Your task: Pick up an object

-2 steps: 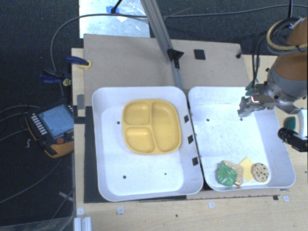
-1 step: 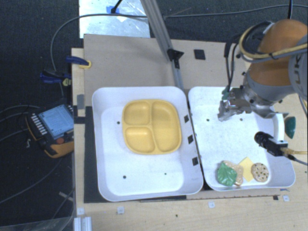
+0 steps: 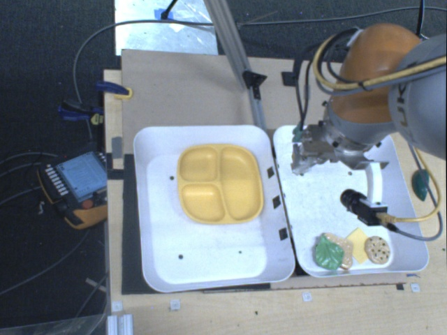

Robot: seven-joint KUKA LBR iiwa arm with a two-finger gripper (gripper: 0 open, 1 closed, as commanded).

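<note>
Fingers [image 3: 305, 160] hang far from the green leaf-shaped toy [image 3: 332, 252].

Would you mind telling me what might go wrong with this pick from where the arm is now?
1. The gripper sits near the right bin's upper left corner, far from the green leaf, yellow wedge and cookie, so closing here would likely grab nothing.
2. Those three items are tightly clustered against the bin's lower wall, so a grasp could nudge neighbours or clip the rim.
</note>
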